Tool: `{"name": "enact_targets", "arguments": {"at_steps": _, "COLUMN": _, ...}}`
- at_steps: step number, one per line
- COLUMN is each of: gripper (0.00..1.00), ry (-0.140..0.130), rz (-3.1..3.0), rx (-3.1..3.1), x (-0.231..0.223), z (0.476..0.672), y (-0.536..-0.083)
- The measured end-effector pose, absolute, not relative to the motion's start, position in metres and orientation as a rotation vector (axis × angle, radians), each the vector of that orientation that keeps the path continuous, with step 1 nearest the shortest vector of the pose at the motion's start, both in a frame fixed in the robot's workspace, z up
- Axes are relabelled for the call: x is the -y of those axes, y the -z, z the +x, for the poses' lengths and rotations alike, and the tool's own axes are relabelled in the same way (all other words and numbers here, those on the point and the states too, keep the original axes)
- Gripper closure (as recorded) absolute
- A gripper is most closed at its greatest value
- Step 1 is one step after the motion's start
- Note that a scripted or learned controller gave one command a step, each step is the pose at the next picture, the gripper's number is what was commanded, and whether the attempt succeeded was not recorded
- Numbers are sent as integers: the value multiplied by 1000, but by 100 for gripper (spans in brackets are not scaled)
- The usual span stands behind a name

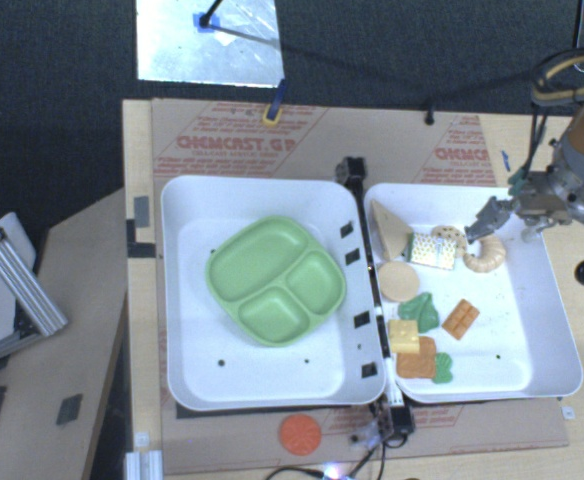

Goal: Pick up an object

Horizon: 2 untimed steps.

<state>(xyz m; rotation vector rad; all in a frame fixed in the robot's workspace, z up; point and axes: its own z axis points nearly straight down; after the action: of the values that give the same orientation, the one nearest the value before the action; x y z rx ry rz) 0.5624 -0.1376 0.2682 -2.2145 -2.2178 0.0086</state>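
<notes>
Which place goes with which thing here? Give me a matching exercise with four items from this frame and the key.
Things:
1. green divided plate
2. end effector
3. orange disc
4. orange waffle-like piece

Places:
A. on the bench in front of the bins, outside both
B. in the left bin, alone
C. over the far part of the right bin, beside the croissant-shaped piece
D. in the right bin, towards its middle, right of the green leafy piece

Pairs: 1-B, 2-C, 3-A, 4-D
</notes>
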Motion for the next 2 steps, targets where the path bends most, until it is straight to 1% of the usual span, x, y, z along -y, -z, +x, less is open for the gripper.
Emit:
{"name": "enact_targets", "arguments": {"at_steps": 1, "gripper": 0, "ry": 2, "rz": -2218, "rx": 2227, "x": 137, "z": 564, "y": -274}}
{"name": "enact_targets", "arguments": {"at_steps": 2, "gripper": 0, "ry": -2, "rz": -2219, "rx": 2221, "x": 139, "z": 566, "y": -212}}
